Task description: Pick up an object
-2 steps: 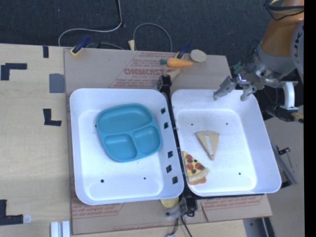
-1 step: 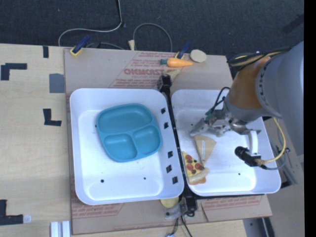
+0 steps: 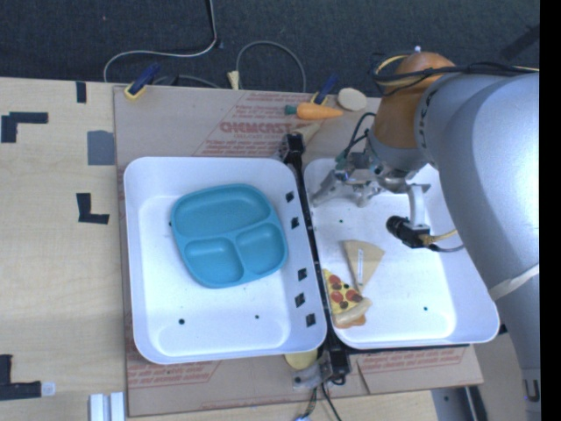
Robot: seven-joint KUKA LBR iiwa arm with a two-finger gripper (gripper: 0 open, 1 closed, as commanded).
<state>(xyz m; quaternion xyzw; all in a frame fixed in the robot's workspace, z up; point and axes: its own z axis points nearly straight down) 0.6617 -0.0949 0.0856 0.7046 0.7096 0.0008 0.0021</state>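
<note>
Camera view has the gripper (image 3: 337,185) low in the right bin (image 3: 456,318), whether its fingers are parted or clenched I cannot tell, with the pizza slice (image 3: 344,296) and cheese wedge (image 3: 363,260) well below them, so a close here likely grabs nothing.

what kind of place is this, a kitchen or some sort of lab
Most likely a robotics lab bench, not a kitchen. A grey arm reaches over two white bins: the left bin holds a blue plate, the right bin a toy pizza slice. Loose cables trail behind.
</note>
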